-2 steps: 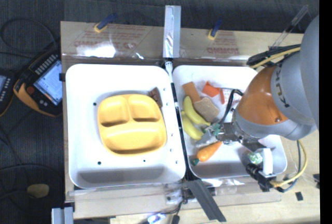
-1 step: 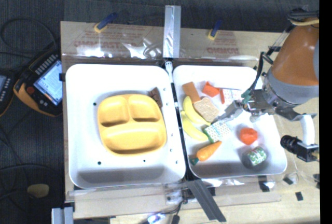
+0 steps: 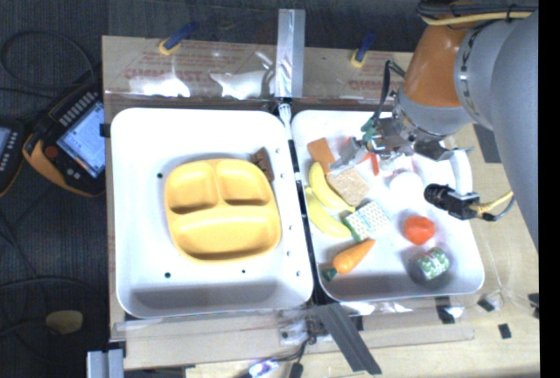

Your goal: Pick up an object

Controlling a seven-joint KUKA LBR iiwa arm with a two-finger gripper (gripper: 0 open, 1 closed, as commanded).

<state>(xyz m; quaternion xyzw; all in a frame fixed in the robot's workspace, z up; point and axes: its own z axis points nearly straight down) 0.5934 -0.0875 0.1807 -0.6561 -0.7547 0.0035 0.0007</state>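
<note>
You're not there yet: nothing looks lifted. The gripper (image 3: pixel 374 143) sits low in the upper part of the right bin (image 3: pixel 472 278), right of centre frame, just above the tan square (image 3: pixel 348 185) and the banana (image 3: pixel 325 201). Carrot (image 3: pixel 353 255), tomato (image 3: pixel 419 229) and the green ball (image 3: pixel 431 263) lie lower right, all resting on the bin floor. Honestly you can't tell how the jaws stand; the wrist clutter hides them. The yellow tray (image 3: pixel 223 208) fills the left bin (image 3: pixel 131 192).
</note>
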